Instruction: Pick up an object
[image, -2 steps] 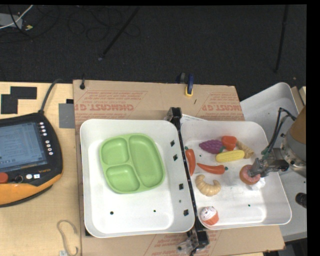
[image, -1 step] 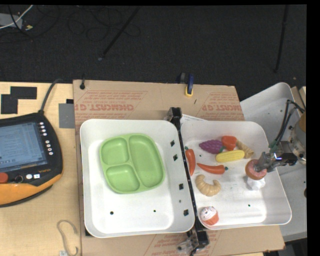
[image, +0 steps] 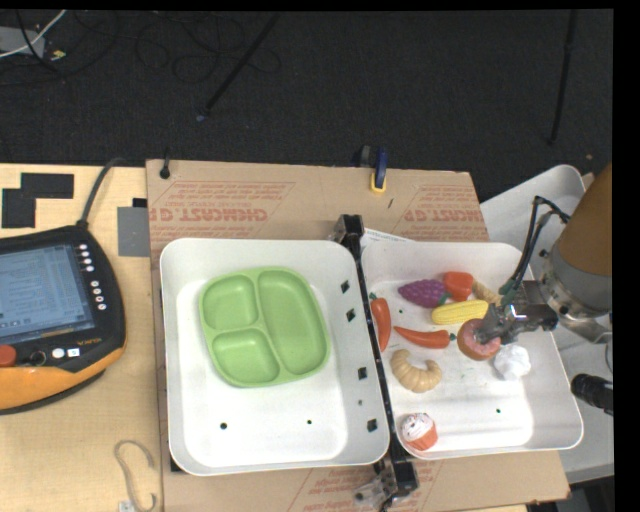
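Observation:
The right bin holds several toy foods: a purple grape bunch, a red tomato, a yellow corn cob, a red chili, an orange-red carrot, a tan croissant, a pink-red round piece, a white crumpled object and a small white-and-red cup. My gripper reaches in from the right and sits low over the pink-red piece, right beside the corn's end.
The left bin holds a green three-compartment plate. A black divider runs between the bins. A teach pendant lies at the far left. Cardboard lies under both bins.

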